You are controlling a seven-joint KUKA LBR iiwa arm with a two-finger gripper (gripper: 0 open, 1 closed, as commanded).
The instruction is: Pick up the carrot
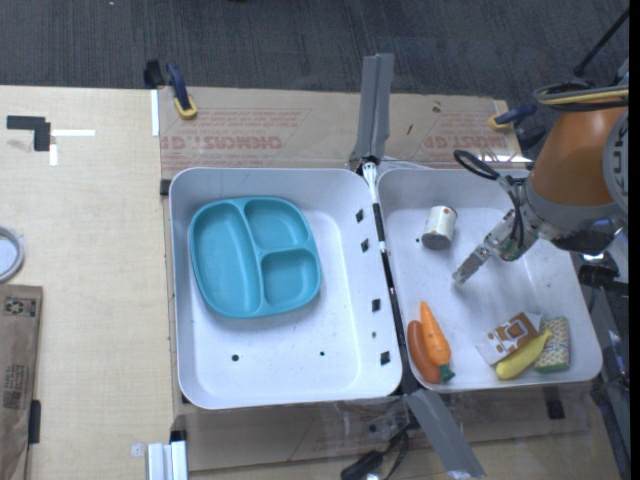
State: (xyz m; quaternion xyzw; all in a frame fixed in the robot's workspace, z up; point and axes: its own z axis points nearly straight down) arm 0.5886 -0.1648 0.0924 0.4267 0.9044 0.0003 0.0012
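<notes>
Above right bin [590, 298], gripper [470, 266] jaws unclear; carrot [433, 336] apart, unheld.

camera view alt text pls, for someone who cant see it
A grey and orange robot arm's gripper hovers over the right bin, above a carrot lying near the bin's front left corner. That bin also holds a banana and a small can; the left bin holds a blue divided plate.
</notes>
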